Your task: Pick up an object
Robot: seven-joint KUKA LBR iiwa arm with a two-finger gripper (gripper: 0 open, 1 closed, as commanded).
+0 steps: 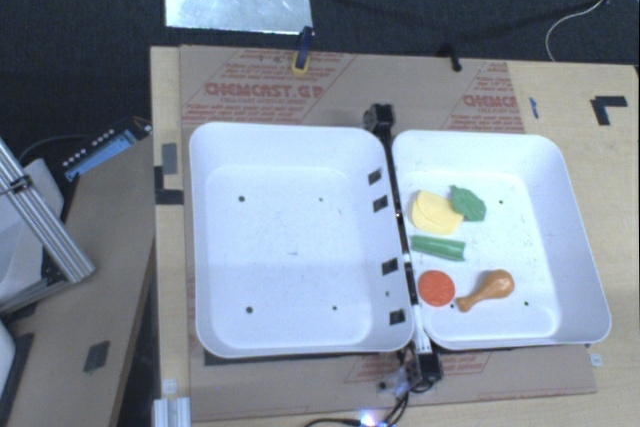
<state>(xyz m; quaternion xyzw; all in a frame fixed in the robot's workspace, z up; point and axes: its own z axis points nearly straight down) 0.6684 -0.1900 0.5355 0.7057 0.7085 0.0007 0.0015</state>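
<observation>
A yellow piece (432, 211), green piece (467, 203), green bean (438, 247), red disc (436, 288) and drumstick (487, 289) lie in the right bin (575, 215); the tool's state cannot be told.

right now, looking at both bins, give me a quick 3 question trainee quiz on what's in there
1. True or false: all the toy food items lie in the right bin.
2. Which item lies nearest the divider between the bins? A) orange drumstick B) red round piece C) green leafy piece
3. Fill in: the yellow piece touches the ____ leafy piece.

Key: 1 true; 2 B; 3 green.
</observation>
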